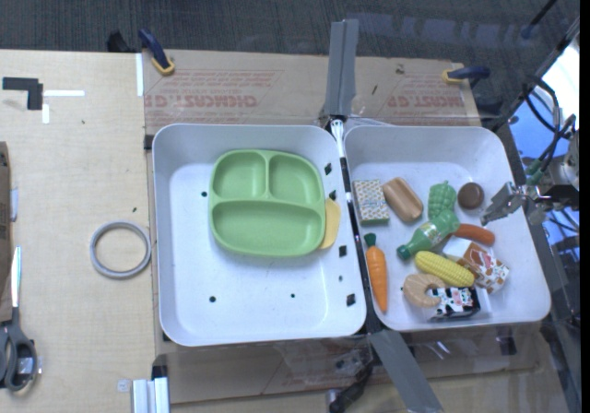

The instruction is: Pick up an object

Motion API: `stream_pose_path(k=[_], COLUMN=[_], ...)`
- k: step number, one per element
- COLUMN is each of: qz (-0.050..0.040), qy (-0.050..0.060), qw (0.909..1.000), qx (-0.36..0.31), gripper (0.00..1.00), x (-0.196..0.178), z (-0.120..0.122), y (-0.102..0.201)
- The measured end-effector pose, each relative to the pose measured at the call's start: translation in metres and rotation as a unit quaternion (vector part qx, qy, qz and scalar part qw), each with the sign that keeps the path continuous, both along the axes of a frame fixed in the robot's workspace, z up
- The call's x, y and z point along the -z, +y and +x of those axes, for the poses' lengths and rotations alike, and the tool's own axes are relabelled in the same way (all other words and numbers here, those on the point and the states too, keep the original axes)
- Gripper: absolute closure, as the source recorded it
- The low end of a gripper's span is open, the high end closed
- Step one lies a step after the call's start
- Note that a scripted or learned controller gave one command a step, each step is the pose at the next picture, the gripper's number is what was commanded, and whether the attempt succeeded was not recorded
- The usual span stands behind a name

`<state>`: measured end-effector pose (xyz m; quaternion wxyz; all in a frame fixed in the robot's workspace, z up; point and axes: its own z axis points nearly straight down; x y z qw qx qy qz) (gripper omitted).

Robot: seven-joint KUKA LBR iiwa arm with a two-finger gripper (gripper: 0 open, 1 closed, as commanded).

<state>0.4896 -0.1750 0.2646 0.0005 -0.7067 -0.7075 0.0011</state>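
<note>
The right bin (419, 155) holds several toy foods: a tan waffle block (371, 201), a brown bread roll (403, 199), a green leafy vegetable (443, 202), a dark brown ball (471, 195), a green bottle (422, 240), a carrot (377, 275), a corn cob (443, 266), a small orange piece (476, 234), a red-and-white packet (487, 269), a tan slice (422, 291) and a black-and-white carton (457, 303). My gripper (502, 205) hangs at the bin's right wall, just right of the brown ball and above the orange piece. Nothing is visibly held.
The left bin (184, 300) carries a green divided plate (267, 204) with a yellow piece (333, 223) tucked under its right edge. A tape ring (121, 248) and scissors (18, 353) lie on the bench at left. Clamps (159, 57) sit behind the bins.
</note>
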Motion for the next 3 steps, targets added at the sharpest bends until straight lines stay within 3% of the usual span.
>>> stream_pose_path(k=[1, 2, 3], qz=[-0.0008, 0.0006, -0.0001], qy=[-0.001, 0.002, 0.001], qw=[0.9967, 0.997, 0.972], qx=[0.081, 0.078, 0.235], gripper=[0.0, 0.0, 0.0], x=[-0.1, 0.029, 0.092], z=[-0.011, -0.013, 0.027], y=[-0.007, -0.008, -0.028])
